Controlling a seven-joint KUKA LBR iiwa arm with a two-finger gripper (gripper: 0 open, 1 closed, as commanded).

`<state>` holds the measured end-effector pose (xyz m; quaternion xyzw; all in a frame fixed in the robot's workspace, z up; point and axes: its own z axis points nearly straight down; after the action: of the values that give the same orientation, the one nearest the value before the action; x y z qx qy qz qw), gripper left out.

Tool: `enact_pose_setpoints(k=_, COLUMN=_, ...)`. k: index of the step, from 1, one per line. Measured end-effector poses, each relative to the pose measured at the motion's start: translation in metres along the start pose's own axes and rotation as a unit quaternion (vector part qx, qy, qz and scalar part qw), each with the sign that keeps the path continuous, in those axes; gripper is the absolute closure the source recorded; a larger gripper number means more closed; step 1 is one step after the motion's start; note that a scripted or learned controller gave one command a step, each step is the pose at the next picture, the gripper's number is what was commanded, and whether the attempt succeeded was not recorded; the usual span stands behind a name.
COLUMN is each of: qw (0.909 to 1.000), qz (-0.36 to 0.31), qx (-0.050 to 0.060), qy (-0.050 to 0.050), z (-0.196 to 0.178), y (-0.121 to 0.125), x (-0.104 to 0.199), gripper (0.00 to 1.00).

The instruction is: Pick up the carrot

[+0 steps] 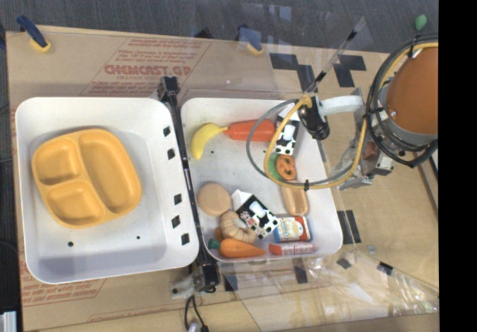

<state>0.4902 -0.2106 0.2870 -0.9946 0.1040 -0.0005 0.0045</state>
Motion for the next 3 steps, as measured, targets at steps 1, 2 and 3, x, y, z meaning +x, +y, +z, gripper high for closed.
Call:
enact_pose_setpoints(k=1, qw=1.0, qz=-0.002, qx=0.005, qy=0.005, z=-0.012, y=-0.005, x=0.003, gripper=1.0)
enact_pose_setpoints(k=2, qw=0.9999, qz=-0.004, qx=0.01, qy=0.009, z=-0.022, y=-0.008, x=0.005, gripper=1.0)
enact_pose_setpoints(k=3, qw=1.0, qz=-0.005, qx=0.0, qy=0.0, z=0.022, y=-0.013, x=0.051, gripper=1.0)
